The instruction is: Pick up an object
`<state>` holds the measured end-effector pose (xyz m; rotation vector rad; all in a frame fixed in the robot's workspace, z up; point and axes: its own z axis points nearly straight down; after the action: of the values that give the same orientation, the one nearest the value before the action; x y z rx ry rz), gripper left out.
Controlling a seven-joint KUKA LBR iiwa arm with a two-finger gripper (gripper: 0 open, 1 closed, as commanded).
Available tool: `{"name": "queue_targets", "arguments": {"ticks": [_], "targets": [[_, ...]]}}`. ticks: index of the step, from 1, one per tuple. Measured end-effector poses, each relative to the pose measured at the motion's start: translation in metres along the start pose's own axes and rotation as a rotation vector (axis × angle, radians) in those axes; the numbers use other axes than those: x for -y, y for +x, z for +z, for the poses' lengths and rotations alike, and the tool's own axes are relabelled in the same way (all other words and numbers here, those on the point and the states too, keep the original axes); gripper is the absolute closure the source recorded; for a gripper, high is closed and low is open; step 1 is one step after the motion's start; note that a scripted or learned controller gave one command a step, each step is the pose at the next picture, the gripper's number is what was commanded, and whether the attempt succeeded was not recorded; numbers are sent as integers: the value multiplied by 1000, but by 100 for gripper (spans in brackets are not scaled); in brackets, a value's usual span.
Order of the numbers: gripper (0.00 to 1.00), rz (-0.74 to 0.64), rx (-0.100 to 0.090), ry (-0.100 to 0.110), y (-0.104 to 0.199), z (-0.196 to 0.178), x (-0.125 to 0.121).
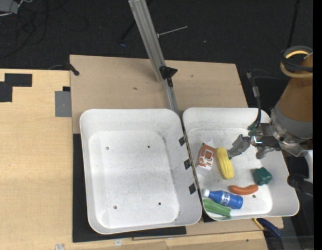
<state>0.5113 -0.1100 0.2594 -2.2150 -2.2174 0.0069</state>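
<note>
Two white bins sit side by side on the bench. Right bin (pixel 239 117) holds: corn cob (pixel 225 162) mid-bin, brown packet (pixel 205 156) by its left wall, orange sausage (pixel 243 189), blue bottle (pixel 226 198), green block (pixel 262 176) near front edge. Gripper (pixel 250 146) hovers just right of the corn, fingers spread, pinching nothing.

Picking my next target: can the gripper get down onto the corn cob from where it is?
Probably yes. The gripper hangs in the right bin just right of the corn cob, whose top is uncovered; the brown packet lies close on its left.
</note>
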Motion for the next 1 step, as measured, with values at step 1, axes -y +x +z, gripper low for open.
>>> {"name": "queue_targets", "arguments": {"ticks": [1], "targets": [[0,4,1,-5,-1,-2,-1]]}}
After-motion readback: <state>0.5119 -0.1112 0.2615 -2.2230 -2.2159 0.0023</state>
